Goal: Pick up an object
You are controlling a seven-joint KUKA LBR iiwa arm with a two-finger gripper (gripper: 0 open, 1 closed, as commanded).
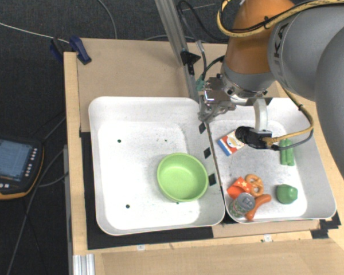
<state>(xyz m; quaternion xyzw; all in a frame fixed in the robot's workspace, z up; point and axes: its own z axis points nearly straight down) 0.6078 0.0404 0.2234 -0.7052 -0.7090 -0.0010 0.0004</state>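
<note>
Gripper (209, 105) is parked over the back end of the divide between the two bins, right where the left bin (103, 113) and the right bin (324, 196) meet. Whether it's spread apart or closed together can't be made out from this angle, since it's tucked under the wrist and pretty blurry. Everything in the bins is lying apart from it.

Most of the stuff to be picked is found in the right bin. A red, white and blue packet (230, 144) is lying nearest the gripper, just toward the front of it. A green cylinder (286, 153) is set further over toward the right wall. A rounded green lump (286, 194) is sat near the front right corner, well apart from the packet. An orange pretzel-shaped toy (249, 183), a round grey-blue thing (243, 202) and an orange stick (259, 205) are bunched together in the front left corner, close against the divide. The three look to be touching, though exactly how they overlap can't be told.

Only one thing is seen in the left bin: a green bowl (182, 177), stood upright near the front right, close to the divide.

Off the bench, a handheld controller (11, 165) is laid on the dark floor at the left.
</note>
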